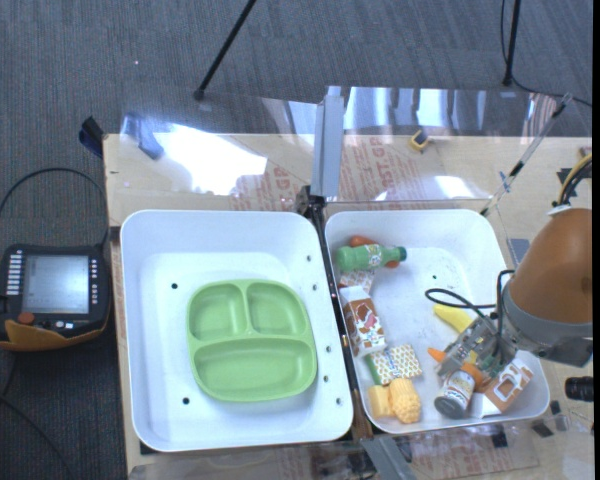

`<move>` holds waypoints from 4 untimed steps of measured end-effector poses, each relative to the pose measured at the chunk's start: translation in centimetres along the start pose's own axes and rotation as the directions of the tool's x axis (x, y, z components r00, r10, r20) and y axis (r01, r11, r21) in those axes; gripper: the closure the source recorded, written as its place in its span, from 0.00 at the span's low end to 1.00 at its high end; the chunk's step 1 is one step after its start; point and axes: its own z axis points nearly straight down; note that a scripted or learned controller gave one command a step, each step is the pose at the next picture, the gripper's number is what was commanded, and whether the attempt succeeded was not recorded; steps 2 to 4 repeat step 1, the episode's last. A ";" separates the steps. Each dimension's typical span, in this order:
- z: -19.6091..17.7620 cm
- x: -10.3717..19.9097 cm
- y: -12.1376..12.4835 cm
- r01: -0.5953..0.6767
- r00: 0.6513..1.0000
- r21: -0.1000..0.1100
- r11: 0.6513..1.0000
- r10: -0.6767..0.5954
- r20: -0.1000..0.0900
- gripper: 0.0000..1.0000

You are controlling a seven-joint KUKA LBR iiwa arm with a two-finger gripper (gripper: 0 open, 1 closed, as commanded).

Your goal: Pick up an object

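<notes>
Pincer (470, 360), grip state unclear, hovers just above the small can (454, 398); it should descend squarely.

Grey arm (555, 298) from the right, tool (475, 353) low, pointing left.

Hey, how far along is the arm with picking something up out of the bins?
Done: the gripper is down in the right bin, in the lower right corner among the small items, next to a small jar and a carton. In hand: nothing visibly gripped. Left: the grasp and lift. The green bottle and the green tray in the left bin lie untouched.
</notes>
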 end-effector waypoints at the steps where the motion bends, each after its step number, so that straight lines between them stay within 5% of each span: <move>1: -11.1 0.4 4.9 0.005 1.000 0.000 1.000 -0.005 0.006 1.00; 4: -11.1 0.4 4.9 0.005 1.000 0.000 1.000 -0.005 0.006 1.00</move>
